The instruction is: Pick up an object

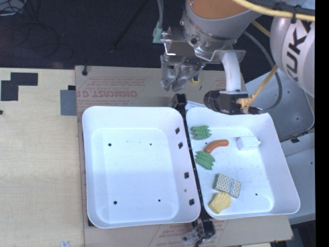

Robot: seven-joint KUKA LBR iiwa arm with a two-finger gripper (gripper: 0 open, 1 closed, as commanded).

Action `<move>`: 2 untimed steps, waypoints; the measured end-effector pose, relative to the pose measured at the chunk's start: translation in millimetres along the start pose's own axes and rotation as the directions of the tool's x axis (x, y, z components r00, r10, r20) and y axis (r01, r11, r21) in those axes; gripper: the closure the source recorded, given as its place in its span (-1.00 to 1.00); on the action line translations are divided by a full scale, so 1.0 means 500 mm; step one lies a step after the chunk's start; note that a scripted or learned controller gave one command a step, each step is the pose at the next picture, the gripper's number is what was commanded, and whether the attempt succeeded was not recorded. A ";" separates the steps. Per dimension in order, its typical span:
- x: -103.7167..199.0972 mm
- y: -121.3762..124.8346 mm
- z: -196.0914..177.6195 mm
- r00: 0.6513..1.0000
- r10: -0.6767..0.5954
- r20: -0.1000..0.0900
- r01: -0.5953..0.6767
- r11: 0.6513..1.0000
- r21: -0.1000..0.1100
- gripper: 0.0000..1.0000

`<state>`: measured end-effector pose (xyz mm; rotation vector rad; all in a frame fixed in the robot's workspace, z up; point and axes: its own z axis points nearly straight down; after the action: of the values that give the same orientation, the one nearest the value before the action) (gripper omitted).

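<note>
The right bin (280, 153) holds several small items: a green pea pod (200, 133), an orange sausage (216, 145), a second green pod (205, 160), a white block (247, 143), a checkered cracker (227, 184) and a yellow ridged piece (220, 203). My gripper (176, 79) hangs high above the back edge of the bins, near the divider, well clear of every item. Nothing shows between its fingers, and their spacing is unclear.
The left bin (92, 138) is white with small black dots on its floor. A black clip strip (185, 153) runs between the bins. Brown cardboard (118, 86) lies under both, on a light wooden bench (36, 158). The arm's grey body fills the upper right.
</note>
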<state>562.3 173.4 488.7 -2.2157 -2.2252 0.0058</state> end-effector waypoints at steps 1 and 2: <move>0.101 -0.030 -0.103 1.000 -0.002 -0.003 0.002 1.000 -0.004 1.00; 0.100 -0.030 -0.115 1.000 -0.004 0.002 0.004 1.000 0.004 1.00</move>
<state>547.2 223.3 546.4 -2.2102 -2.2282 0.0123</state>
